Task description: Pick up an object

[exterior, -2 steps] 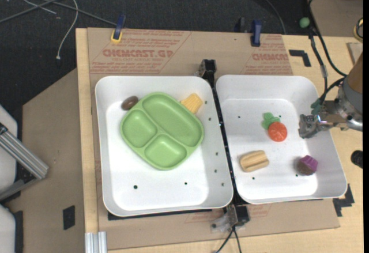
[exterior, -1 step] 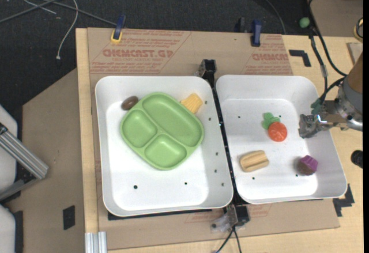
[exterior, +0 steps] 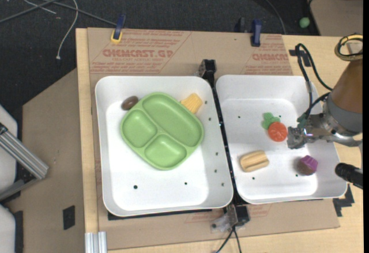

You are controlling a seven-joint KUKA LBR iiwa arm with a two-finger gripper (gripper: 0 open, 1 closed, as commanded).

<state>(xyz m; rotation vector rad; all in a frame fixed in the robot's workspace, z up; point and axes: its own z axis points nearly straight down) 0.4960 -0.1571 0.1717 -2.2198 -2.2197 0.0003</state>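
Camera view, looking down at a slant on the table [exterior: 92, 131], cardboard-topped with red print. Two shallow white bins side by side: left bin [exterior: 115, 182] toward 9 o'clock, right bin [exterior: 277, 185] toward 3 o'clock, rims nearly touching at centre. Two blue clamps [exterior: 119, 27] on the far cardboard edge, at roughly 11 and 1 o'clock.

Inside the left bin, a green three-compartment plate [exterior: 162, 129], tilted diagonally, lying in the far half. Touching its 1 o'clock edge, a yellow corn-like piece [exterior: 192, 102]. Just off its 10 o'clock edge, a small brown oval piece [exterior: 130, 102].

Entering from 3 o'clock, the grey arm [exterior: 346, 113] with its orange band, reaching over the right bin's right rim. End effector [exterior: 297, 138] low over the bin floor, just right of a red tomato-like toy with green top [exterior: 277, 129], close beside it, contact not discernible. Opening of the end effector: cannot tell; nothing visibly between its tips.

Elsewhere in the right bin: a tan bread-roll-shaped toy [exterior: 254, 161] at the bin's 7 o'clock, well apart from the end effector; a small purple toy [exterior: 307, 165] at 5 o'clock, near the bin's front right corner, just below the end effector.
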